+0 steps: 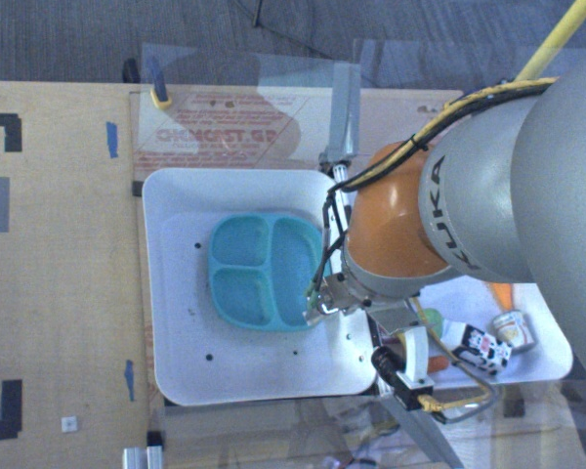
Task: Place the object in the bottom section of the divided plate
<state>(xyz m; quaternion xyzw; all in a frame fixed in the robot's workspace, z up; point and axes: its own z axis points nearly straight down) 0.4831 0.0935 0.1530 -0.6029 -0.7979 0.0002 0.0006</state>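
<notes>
The left bin (168, 291) sat on the bench (59, 262), and in it lay the teal plate (259, 267), flat and nearer the bin's right edge than its left, probably so that the arm, coming from the right, had a short reach to it. The plate had two small sections on its left side, one above the other, and one long section down its right side. All three looked bare, so no object had been placed yet. I took the lower small section to be the target, though "bottom" might be meant otherwise.

The gripper (320, 303) was at the plate's lower right edge, over or just beside the rim. The wrist covered it from above, so I could not tell whether it was open, closed or carrying anything. The arm (439, 213) hung over the gap between the bins and hid most of the right bin (555, 358).

Near that bin's lower right corner lay a black-and-white carton (483, 348) and a pale cup (514, 328), just beside each other. Which thing was the task's object could not be settled; it was either under the wrist or among these.
</notes>
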